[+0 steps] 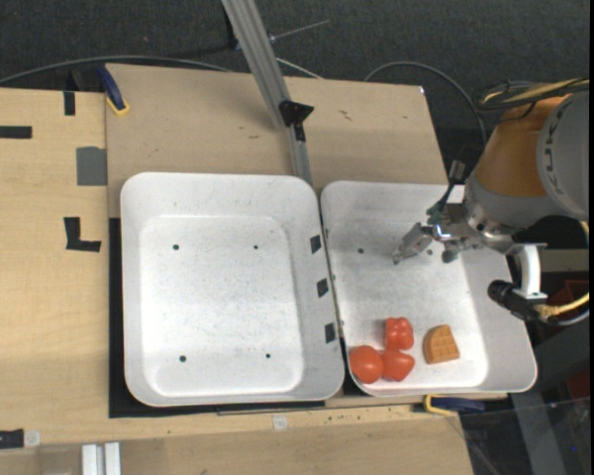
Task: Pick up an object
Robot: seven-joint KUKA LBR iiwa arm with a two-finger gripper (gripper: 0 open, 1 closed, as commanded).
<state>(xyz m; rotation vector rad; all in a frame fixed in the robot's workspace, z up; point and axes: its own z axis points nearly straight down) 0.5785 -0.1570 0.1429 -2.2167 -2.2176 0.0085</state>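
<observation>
From the camera up above, the job of picking something up looks like it has hardly begun. The grey robot arm with the orange band point(520, 161) reaches in from the right side, and its small two-finger gripper point(428, 246) hangs over the upper part of the shallow white bin on the right point(376, 216). Its two fingers are spread apart, and there is nothing between them. So nothing has been picked up yet. The gripper would need to move toward the near edge of the bin, go down over a toy, squeeze it, and lift it. All the toys sit together in the near part of the right bin, well away from the gripper. There is a lumpy red plastic toy like a pepper point(398, 333), a round red toy like a tomato point(367, 365) right beside it, and a small tan block like a waffle point(441, 344) just to the right. The shallow white bin on the left point(218, 285) shows just its speckled floor.
</observation>
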